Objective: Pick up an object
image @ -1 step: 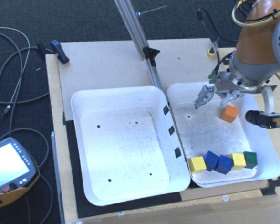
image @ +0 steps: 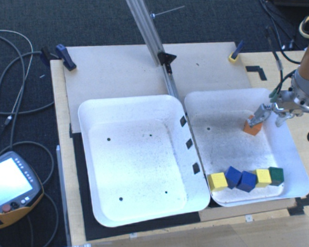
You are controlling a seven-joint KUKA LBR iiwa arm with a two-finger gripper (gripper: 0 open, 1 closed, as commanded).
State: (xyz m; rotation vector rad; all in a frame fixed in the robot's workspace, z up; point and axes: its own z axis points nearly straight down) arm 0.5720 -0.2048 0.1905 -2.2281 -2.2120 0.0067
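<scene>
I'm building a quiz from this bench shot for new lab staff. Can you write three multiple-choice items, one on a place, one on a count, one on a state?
1. Where do the coloured blocks lie?
A. In the left bin
B. In the right bin
C. On the bare bench

2. How many blocks sit in the row along the right bin's near edge?
A. Three
B. Five
C. Seven

3. How does the orange block stand relative to the row?
A. Apart from it, farther back
B. Stacked on it
C. Wedged between two of its blocks

Answers:
1 B: every block lies inside the right bin.
2 B: yellow, blue, blue, yellow, green make up the row.
3 A: the orange block lies alone by the gripper.
</scene>
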